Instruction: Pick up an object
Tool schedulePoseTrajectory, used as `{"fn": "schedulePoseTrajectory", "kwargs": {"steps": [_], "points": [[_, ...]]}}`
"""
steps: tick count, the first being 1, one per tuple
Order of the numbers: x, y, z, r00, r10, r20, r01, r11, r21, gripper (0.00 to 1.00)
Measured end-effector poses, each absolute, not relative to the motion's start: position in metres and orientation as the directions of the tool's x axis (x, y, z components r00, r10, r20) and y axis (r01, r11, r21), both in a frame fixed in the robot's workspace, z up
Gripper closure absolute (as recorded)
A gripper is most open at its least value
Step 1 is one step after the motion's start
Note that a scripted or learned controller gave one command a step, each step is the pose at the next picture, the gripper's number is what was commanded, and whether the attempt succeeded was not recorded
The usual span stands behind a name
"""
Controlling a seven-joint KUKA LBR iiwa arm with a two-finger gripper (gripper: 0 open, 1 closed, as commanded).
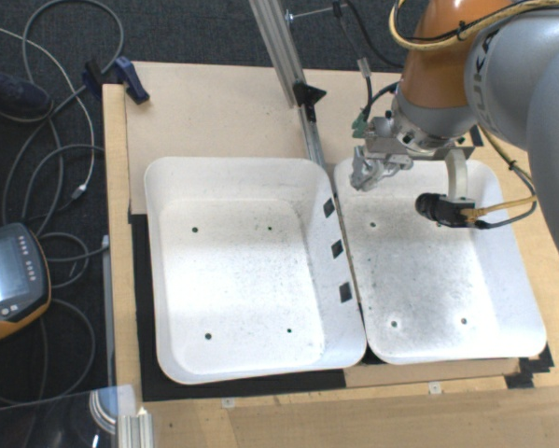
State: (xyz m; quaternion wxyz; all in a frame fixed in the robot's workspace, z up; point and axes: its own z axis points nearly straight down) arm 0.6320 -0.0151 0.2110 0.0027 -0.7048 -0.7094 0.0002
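- The gripper [370, 174] is held low over the right bin [503, 334], near the worktop's far edge — probably searching.
- Nothing is seen between the fingers; their opening cannot be told.
- No object to pick can be made out.

Arm [484, 54] over right bin [503, 325]
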Motion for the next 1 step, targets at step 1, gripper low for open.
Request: {"fn": "schedulePoseTrajectory", "kwargs": {"steps": [1], "points": [[0.6244,0.0452,0.2169,-0.008,1.0,0.004,1.0,0.008,-0.003,1.0]]}}
